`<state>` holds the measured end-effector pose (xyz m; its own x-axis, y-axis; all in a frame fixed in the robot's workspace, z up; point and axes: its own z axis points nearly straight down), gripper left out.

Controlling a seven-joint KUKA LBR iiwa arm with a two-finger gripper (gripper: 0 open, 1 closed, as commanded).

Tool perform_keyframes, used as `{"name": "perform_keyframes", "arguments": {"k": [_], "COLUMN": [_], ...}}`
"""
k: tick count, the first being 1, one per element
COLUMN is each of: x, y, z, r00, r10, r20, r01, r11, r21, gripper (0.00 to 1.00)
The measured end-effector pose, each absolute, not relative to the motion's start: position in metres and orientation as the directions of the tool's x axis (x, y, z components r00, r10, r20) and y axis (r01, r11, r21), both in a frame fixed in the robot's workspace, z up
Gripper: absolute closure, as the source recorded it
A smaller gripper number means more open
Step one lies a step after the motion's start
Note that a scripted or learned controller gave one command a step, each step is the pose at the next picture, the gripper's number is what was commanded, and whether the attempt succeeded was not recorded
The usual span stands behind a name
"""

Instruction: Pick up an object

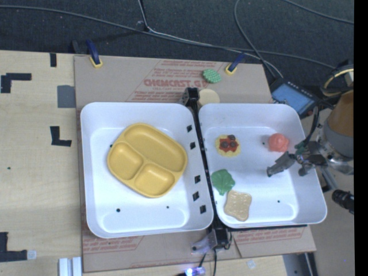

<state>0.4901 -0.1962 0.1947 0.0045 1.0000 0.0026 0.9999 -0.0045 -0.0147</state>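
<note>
Overhead slanted view of a bench w/ two shallow white bins side by side on a brown cardboard sheet [172, 79]. Left bin [95, 171] holds a yellow divided plate [147, 160], three compartments, lying flat near the bin's center, tilted diagonally toward the back-left corner. Right bin [313, 209] holds four small items: a yellow pizza toy [228, 145] w/ red and dark toppings, toward the back-left part of the bin floor; a pink ball-like toy [279, 142] near the back-right corner; a green leafy toy [222, 180] by the left wall, about mid-depth; and a tan cracker [238, 204] near the front-left corner, just beside the green toy. The grey arm w/ orange band [343, 117] reaches in over the right bin's right edge. Its gripper [276, 169] sits low over the right-center of the bin floor, just in front of the pink toy, apart from it; dark fingers [280, 166] point left w/ nothing visible between them, but can't tell how wide they stand. Outside the bins, on the cardboard at the back edge: a green dotted round piece [211, 75] and a pale disc [209, 96].
</note>
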Motion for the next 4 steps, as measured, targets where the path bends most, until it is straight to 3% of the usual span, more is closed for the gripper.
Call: {"name": "perform_keyframes", "arguments": {"k": [1,3,4], "x": [0.493,0.492,0.492], "y": [-0.196,-0.183,-0.183], "z": [0.202,0.096,0.086], "r00": [0.0,-0.001,-0.001], "r10": [1.0,1.0,1.0], "r20": [-0.001,0.001,-0.002], "r01": [1.0,1.0,1.0], "r11": [0.0,0.001,0.001], "r21": [-0.001,-0.005,0.0], "gripper": [0.0,0.0,0.0]}}
